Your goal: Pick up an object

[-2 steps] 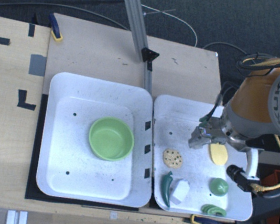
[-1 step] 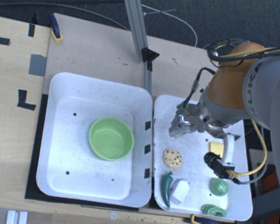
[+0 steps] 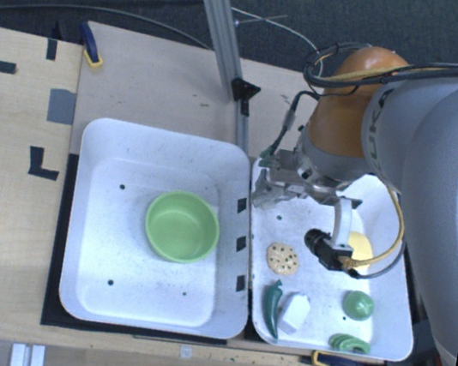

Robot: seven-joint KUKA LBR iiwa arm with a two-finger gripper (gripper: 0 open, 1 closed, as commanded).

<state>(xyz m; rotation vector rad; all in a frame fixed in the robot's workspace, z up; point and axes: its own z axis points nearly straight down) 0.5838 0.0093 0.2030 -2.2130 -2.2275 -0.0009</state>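
My gripper (image 3: 277, 186) hangs low over the far left part of the right bin (image 3: 386, 334), close to the wall shared with the left bin; the grey arm and its orange band (image 3: 350, 111) cover it from above. In the right bin lie a speckled cookie (image 3: 282, 258), a dark green pepper (image 3: 271, 305), a white block (image 3: 295, 311), a green ball (image 3: 357, 305), a flat green ring-shaped piece (image 3: 349, 343) and a yellow object (image 3: 361, 248), partly hidden by a black part of the arm. The cookie lies a short way in front of the gripper.
A green bowl (image 3: 182, 226) stands in the middle of the left bin (image 3: 82, 284). A slanted metal pole (image 3: 224, 29) runs down to the far edge between the bins. Cables loop around the wrist.
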